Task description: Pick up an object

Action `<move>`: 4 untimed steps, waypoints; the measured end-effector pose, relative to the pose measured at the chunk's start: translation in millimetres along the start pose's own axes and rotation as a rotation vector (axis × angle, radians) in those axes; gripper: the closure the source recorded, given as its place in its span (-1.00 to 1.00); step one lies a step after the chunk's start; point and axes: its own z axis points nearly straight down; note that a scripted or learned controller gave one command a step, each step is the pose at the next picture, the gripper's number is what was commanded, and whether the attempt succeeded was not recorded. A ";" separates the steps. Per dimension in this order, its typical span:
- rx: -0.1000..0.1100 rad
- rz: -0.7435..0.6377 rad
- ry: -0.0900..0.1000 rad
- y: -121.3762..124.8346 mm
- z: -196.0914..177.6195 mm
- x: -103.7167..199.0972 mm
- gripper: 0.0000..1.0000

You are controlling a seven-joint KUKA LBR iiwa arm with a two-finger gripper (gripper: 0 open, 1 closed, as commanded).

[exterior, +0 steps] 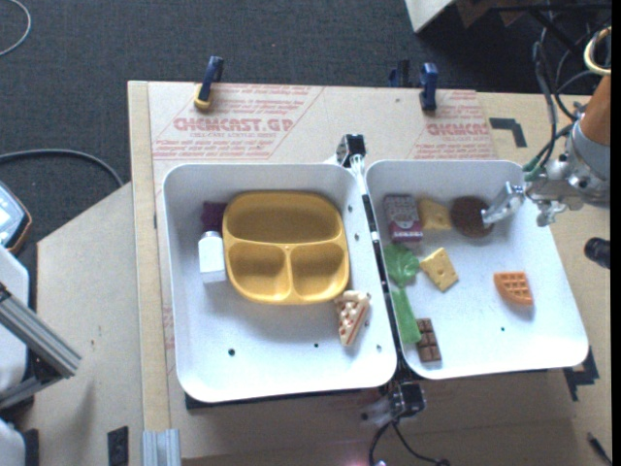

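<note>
My gripper (521,208) hangs over the upper right corner of the right bin (563,309), reaching in from the right. Its two fingers stand apart with nothing between them; the left fingertip (499,205) sits just right of a round brown cookie (470,216). Left of the cookie lie a yellow cheese piece (435,215) and a maroon packet (402,216). A holed cheese wedge (441,268), an orange waffle (513,287), a green leaf (400,263), a green strip (405,318) and a chocolate bar (428,341) lie lower in the same bin.
The left bin (184,338) holds a yellow divided plate (286,246), a white bottle (212,256), a purple item (213,212) and a pie slice (352,316). Clamps (208,83) (428,85) stand on the board behind the bins. Cables hang at the right.
</note>
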 end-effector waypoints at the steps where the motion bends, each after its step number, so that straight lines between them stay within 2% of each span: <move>1: -0.014 -0.003 -0.003 3.3 -8.1 0.4 -1.00; 2: -0.011 -0.004 -0.002 8.3 35.1 -0.8 -1.00; 3: -0.008 -0.002 -0.001 2.5 93.8 -7.7 -1.00; 4: -0.011 -0.003 -0.002 2.4 110.6 -6.9 -1.00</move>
